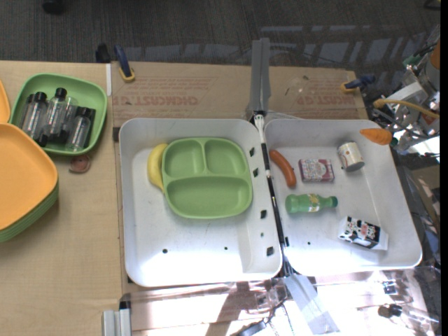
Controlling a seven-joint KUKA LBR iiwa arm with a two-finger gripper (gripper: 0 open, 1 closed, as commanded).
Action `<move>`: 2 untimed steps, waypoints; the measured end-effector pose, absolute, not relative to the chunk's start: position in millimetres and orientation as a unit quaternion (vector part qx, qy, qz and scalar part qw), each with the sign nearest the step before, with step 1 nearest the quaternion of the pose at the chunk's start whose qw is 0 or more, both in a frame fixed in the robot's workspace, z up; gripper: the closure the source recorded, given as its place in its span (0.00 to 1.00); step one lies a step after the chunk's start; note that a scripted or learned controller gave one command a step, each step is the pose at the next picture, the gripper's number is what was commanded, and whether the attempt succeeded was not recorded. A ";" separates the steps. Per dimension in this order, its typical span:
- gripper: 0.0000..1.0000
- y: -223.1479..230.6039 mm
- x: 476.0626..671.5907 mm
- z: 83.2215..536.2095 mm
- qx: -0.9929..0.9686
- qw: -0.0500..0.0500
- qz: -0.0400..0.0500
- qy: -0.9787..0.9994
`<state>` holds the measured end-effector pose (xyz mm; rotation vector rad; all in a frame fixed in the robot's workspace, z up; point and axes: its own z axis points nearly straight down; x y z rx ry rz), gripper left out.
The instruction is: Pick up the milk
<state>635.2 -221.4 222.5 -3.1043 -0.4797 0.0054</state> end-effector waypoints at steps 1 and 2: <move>1.00 -222.1 581.2 239.3 -0.975 0.001 0.002 -0.220; 1.00 -222.1 542.8 216.6 -0.968 0.001 0.002 -0.251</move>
